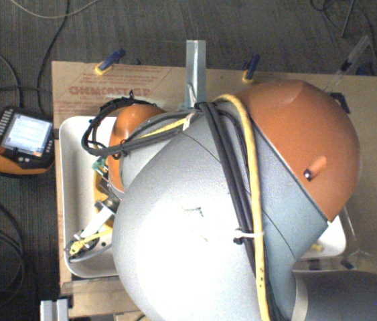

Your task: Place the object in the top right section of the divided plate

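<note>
Grey and bulky, the arm point(195, 233) lay nearest the lens and covered most of both bins. The object and the plate were hidden beneath it, and I could not tell where either lay.

Far left of the gripper, off the bench point(74, 89), a pendant point(15, 140) sat with its screen lit. Closer in, the left bin point(67, 154) showed a strip of white rim and floor just left of the gripper. The gripper point(105, 202) hung low inside that bin, below the orange band point(131, 120). Whether it was apart, together or clamped on anything could not be told. A cable loop point(94, 134) bulged out just beyond it, over the bin's far corner.

The first risk, as I judged it, was an empty carry. With the grasp unseen, the arm might travel and release nothing. The second was contact, because the gripper stood near the bin's left wall and a slanted lift could scrape or shove the bin. The loop might also catch on the rim as the wrist turned.

Well right of the gripper, only a corner of the right bin point(334, 241) peeked out. If the plate lay on that side, a long swing would follow. A weakly pinched object could slip on the way or drop into the wrong section.
</note>
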You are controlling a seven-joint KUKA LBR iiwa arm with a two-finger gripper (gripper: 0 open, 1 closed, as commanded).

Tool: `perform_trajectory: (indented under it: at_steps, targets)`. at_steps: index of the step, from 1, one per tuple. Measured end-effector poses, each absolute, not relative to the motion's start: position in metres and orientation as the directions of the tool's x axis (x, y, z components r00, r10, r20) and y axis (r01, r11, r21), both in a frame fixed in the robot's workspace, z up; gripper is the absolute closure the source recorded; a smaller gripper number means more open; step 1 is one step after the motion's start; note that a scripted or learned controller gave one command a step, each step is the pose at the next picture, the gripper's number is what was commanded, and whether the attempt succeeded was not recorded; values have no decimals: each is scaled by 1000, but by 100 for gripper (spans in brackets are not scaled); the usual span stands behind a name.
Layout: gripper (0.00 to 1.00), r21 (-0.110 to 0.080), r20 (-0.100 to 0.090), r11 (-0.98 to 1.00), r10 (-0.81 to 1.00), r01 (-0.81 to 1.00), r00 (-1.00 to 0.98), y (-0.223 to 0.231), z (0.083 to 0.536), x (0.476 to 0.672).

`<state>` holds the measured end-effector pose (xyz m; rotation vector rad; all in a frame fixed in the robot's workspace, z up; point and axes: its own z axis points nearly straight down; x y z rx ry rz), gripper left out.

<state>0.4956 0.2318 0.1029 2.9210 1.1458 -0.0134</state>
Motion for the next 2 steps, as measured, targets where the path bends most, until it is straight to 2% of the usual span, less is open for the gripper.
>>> perform_trajectory:
  at_steps: [1, 2]
  targets:
    - [100, 1, -7, -738, 674, 674, 738, 177, 150, 547]
    - [100, 1, -8, -741, 672, 672, 741, 155, 164, 622]
